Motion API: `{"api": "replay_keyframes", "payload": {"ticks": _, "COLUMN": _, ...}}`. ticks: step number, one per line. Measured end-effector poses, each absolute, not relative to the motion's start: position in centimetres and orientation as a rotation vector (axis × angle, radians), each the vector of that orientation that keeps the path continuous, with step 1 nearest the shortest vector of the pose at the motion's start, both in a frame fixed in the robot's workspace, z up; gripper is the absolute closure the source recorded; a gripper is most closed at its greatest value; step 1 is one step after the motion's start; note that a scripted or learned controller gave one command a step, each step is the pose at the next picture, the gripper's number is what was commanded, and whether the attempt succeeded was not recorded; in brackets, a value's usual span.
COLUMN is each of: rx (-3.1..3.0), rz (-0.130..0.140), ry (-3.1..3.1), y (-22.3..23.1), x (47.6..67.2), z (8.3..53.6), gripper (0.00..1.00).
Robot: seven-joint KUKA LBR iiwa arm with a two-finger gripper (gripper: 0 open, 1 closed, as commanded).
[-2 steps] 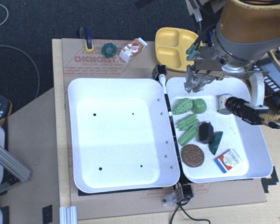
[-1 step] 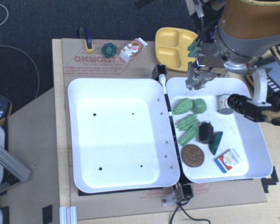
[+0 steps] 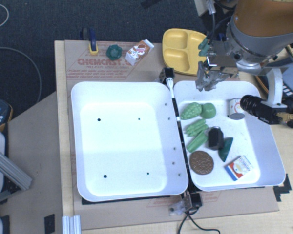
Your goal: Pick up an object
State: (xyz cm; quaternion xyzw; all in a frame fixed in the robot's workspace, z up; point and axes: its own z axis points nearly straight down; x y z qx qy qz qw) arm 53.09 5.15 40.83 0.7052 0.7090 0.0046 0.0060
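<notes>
Right bin (image 3: 263,177) holding green toys (image 3: 195,133), brown disc (image 3: 201,162), can (image 3: 235,108), gripper (image 3: 206,84) jaw state unclear

Both bins (image 3: 83,130) are plain white, the left one dotted with four small black marks. Inside the right bin (image 3: 271,155), several green pieces (image 3: 195,112) lie beside a brown disc (image 3: 201,162), a black block (image 3: 215,137), a dark teal wedge (image 3: 225,148) and a red, white and blue carton (image 3: 239,167). Beyond that bin sits a yellow tray (image 3: 181,50).
</notes>
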Motion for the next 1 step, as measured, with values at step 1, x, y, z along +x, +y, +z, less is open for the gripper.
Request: {"api": "replay_keyframes", "payload": {"ticks": 1, "rx": 2.214, "rz": 0.006, "ry": 2.226, "y": 10.43, "x": 52.4, "z": 42.37, "gripper": 1.0}}
